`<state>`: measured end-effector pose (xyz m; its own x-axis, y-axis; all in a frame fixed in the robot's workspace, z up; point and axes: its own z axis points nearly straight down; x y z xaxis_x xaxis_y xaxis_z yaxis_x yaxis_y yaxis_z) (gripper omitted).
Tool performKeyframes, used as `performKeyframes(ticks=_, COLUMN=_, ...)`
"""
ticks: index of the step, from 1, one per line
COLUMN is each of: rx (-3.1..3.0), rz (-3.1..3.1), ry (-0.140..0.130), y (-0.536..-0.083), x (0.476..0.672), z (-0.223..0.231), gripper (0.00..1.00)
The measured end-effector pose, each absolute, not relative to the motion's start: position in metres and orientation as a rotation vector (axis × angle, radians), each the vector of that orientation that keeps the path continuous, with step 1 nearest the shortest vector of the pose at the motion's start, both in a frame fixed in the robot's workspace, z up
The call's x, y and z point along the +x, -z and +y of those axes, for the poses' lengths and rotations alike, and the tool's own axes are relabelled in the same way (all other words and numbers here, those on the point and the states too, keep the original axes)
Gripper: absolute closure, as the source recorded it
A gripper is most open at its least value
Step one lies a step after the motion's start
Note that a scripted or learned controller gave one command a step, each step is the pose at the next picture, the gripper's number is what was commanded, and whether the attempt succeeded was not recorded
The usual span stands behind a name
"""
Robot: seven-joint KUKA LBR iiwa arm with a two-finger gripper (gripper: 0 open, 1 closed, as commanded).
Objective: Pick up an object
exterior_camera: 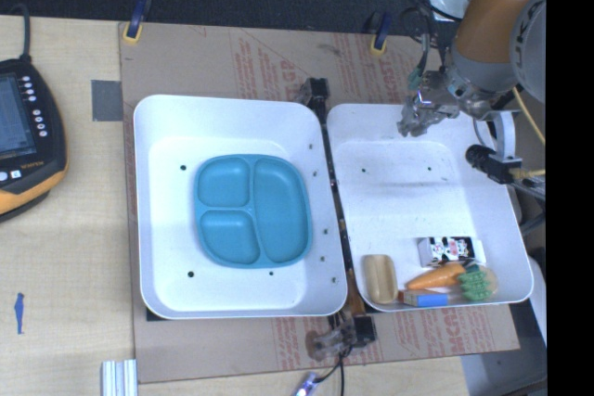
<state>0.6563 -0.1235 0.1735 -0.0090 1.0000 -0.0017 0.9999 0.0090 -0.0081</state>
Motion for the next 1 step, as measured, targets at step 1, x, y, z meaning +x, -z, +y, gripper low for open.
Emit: performKeyframes(ticks=1, rx=-2.212, rz=-2.227, ry=-0.006, y=-0.1921, x=0.6563, z=-0.0404, gripper=1.00)
